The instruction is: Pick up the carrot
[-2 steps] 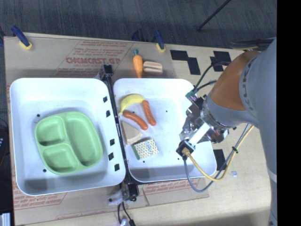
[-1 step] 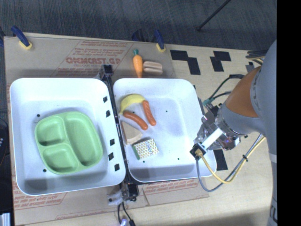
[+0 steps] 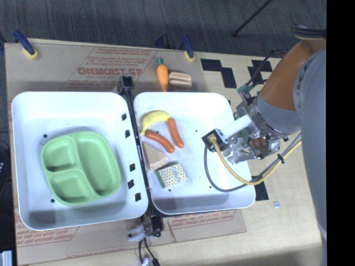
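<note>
We saw the carrot (image 3: 162,77) on the cardboard sheet (image 3: 105,65), outside the bins, just past the far rim of the right bin (image 3: 211,108), beside a tan block (image 3: 180,80). The gripper (image 3: 252,146) hung over that bin's right edge; open or closed, we couldn't tell. Dark carpet (image 3: 111,10) lay beyond.

A single camera sits above the bench (image 3: 288,226) and looks down at a slant. It is far enough back to frame both white bins whole: the right bin (image 3: 222,112) beneath the gripper (image 3: 239,147) and the left bin (image 3: 25,148) beyond it. Dark carpet (image 3: 111,10) fills the top, and the arm (image 3: 294,87) enters from the right.
</note>
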Robot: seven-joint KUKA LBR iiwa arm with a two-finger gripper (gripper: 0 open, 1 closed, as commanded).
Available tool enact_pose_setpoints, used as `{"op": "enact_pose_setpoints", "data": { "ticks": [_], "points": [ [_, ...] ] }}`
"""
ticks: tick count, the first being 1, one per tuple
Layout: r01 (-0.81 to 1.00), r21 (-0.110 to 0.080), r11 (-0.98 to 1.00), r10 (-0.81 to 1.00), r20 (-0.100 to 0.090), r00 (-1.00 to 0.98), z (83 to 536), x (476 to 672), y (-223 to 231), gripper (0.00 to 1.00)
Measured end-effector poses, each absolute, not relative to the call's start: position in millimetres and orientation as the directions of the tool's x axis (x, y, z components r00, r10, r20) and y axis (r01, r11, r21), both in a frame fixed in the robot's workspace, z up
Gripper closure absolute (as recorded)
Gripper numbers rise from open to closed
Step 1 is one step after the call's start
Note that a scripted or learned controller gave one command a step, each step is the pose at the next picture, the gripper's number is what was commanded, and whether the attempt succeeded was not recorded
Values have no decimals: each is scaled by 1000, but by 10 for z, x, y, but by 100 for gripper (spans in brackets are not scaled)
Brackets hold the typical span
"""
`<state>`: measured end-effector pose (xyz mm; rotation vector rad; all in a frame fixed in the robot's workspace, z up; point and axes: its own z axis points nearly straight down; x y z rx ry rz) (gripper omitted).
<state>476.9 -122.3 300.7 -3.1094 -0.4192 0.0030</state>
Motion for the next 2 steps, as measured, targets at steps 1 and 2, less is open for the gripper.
{"op": "enact_pose_setpoints", "data": {
  "ticks": [1, 2],
  "points": [
    [265, -4, -964, 265, -2, 964, 3006, 4766, -1227, 0],
    [439, -6, -899, 439, -4, 899, 1707, 4752, -1568, 0]
  ]
}}
